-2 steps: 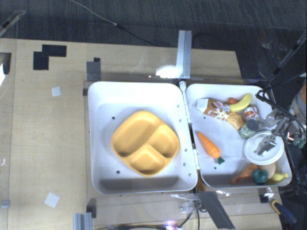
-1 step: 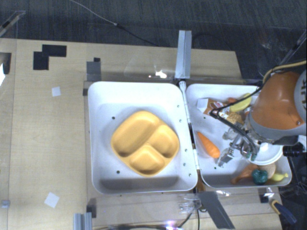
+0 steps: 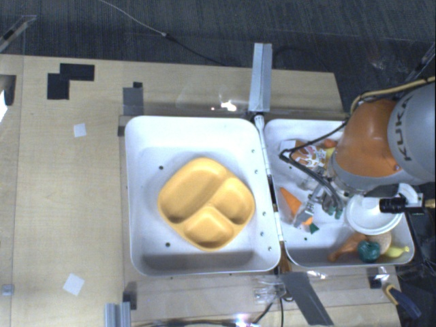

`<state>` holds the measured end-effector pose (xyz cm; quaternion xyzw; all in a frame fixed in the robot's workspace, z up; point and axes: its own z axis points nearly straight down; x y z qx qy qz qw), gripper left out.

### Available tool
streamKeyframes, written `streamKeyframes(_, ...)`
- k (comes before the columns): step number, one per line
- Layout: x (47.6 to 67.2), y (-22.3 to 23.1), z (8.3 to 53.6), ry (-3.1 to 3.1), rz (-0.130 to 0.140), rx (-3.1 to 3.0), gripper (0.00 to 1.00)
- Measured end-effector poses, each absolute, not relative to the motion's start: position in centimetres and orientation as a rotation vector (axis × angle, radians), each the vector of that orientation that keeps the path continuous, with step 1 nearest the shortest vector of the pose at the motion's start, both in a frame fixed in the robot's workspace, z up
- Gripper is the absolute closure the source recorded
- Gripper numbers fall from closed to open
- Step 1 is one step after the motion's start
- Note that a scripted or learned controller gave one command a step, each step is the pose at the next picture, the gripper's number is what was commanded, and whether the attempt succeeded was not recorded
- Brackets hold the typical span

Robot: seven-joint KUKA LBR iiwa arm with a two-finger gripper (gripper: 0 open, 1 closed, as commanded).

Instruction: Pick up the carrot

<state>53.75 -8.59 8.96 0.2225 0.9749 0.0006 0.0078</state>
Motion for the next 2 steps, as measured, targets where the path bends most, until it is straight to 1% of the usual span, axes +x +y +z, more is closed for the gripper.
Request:
streamKeyframes(1,54.1,-8.4,10.2,3.042,0.004,0.682,1.00)
streamKeyframes(2,53.0,-0.3,18.8,3.032,0.010,0.774,1.00)
